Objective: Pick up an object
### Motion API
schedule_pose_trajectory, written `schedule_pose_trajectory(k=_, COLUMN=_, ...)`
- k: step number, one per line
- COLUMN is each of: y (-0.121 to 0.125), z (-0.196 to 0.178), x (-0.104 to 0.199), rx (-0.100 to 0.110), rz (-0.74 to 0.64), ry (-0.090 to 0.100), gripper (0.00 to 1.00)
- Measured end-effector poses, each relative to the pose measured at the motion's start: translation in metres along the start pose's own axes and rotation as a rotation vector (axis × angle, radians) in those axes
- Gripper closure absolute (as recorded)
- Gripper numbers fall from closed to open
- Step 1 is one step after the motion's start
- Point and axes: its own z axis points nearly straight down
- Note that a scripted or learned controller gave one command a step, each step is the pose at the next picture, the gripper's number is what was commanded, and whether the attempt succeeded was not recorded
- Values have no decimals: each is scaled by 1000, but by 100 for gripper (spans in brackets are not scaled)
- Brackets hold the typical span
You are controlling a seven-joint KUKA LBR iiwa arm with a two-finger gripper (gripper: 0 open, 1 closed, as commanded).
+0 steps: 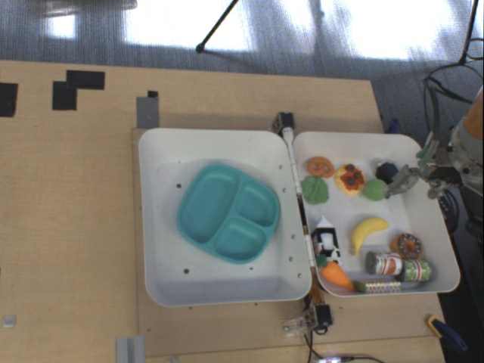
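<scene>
1. Pale wood-grain bench (68,203) fills most of the frame; grey ribbed floor with bright glare runs along the top, and black blocks sit at upper left
2. Two shallow white bins lie side by side. Left bin (162,278), centre of frame, holds a teal divided plate (229,212), smooth moulded plastic with three rounded compartments
3. Right bin (446,267), right of centre, holds the toy objects: a brown pretzel-like piece (320,166) and a green leafy lump (316,190) near its upper left; a red-and-yellow pizza-like piece (351,178), a green ball (373,190) and a dark blue lump (386,172) along its upper part
4. Lower in the same bin: a yellow banana (367,233), curved and smooth; a brown ringed donut (408,245); a black-and-white figure (326,240); an orange carrot (335,275); two small cans (398,266) lying on their sides, glossy labels
5. Gripper (404,181) reaches in from the right edge, hovering at the bin's upper right, just beside the dark blue lump and green ball. Whether the pincer is open or closed, I cannot tell; it looks metallic grey and blurred
6. Progress: judged early. No object sits between the fingers; every toy rests in the bin. Left to do: descend, close on one, lift
</scene>
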Motion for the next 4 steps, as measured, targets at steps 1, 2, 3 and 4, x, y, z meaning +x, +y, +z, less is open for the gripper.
schedule_pose_trajectory(k=1, y=-41, z=122, x=22, rx=4, rz=3, ry=2, gripper=0)
schedule_pose_trajectory(k=2, y=-37, z=151, x=-10, rx=-12, rz=-6, ry=5, gripper=0)
schedule_pose_trajectory(k=3, y=-39, z=160, x=50, rx=-13, rz=4, ry=-6, gripper=0)
schedule_pose_trajectory(k=4, y=-41, z=161, x=-1, rx=-6, rz=3, ry=-3, gripper=0)
